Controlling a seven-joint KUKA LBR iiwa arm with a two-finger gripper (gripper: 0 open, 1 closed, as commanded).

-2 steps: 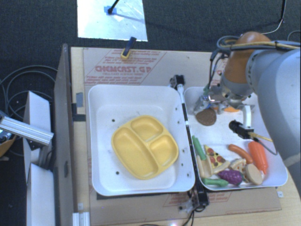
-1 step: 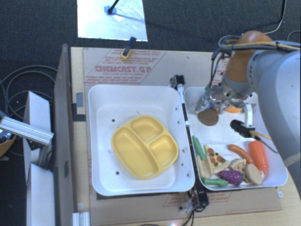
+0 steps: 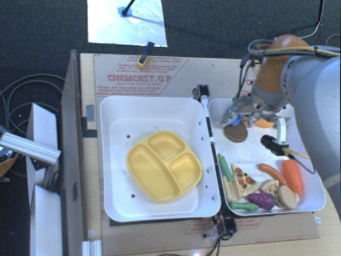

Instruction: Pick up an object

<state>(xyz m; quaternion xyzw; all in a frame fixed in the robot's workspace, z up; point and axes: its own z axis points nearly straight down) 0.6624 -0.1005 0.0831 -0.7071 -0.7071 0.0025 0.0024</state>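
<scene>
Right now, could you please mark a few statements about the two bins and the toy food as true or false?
1. The yellow divided plate lies in the left bin. True.
2. The carrot lies on the yellow divided plate. False: it lies in the right bin, near that bin's right side.
3. The pizza slice lies in the right bin. True.
4. The brown round cookie is in the left bin. False: it is in the right bin, just below the gripper.
5. The purple grapes sit near the right bin's front edge. True.
</scene>
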